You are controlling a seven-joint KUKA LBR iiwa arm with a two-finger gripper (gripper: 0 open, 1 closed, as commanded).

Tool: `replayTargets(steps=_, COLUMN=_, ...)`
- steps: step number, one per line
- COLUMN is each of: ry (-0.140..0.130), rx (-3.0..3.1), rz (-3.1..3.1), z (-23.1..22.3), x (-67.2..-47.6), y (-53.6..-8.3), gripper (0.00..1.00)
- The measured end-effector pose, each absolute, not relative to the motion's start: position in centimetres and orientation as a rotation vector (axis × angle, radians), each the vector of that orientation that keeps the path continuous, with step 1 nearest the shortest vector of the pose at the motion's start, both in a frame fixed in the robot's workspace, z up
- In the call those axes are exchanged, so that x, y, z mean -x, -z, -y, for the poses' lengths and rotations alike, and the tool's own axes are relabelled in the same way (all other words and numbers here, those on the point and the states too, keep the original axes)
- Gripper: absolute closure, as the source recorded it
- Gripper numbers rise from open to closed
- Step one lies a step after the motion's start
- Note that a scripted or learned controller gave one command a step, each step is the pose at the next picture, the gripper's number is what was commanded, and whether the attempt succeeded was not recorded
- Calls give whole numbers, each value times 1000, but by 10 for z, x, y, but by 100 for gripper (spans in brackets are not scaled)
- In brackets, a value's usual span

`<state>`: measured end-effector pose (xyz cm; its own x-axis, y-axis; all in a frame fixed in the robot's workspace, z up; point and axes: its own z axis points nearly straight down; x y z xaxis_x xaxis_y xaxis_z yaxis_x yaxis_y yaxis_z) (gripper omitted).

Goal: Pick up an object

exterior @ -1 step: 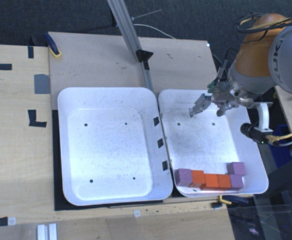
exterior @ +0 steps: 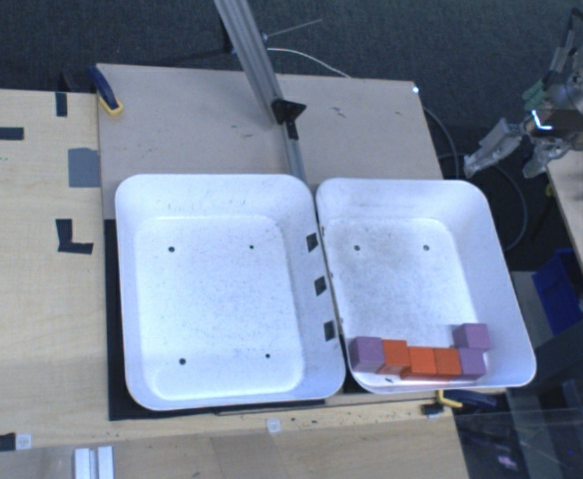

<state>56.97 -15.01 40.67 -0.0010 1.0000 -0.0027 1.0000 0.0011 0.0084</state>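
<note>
Several small blocks lie in a row along the front wall of the right bin [exterior: 471,208]. A purple block [exterior: 367,351] is at the left end, with orange blocks [exterior: 421,360] beside it. Two more purple blocks [exterior: 471,337] are stacked at the right end. My gripper [exterior: 511,153] is up at the right edge of the view, outside the right bin and beyond its far right corner. It is well away from the blocks, it is small and partly cut off, and nothing shows in it.
The left bin [exterior: 132,267] sits against the right bin, with black clips along their shared wall. A slanted metal pole [exterior: 252,48] stands behind the bins. A yellow-blue clamp [exterior: 107,93] is at the board's far left corner, and another clamp [exterior: 461,400] at the front right.
</note>
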Motion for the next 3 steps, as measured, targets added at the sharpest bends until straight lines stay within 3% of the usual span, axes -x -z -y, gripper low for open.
replayTargets(steps=1, ry=7, rx=-2222, rz=-2229, z=131, x=-622, y=-328, gripper=0)
replayTargets(steps=2, ry=10, rx=-2232, rz=-2222, z=153, x=-529, y=-273, gripper=0)
replayTargets(steps=3, ry=-3, rx=-2214, rz=-2225, z=127, x=-565, y=-303, gripper=0)
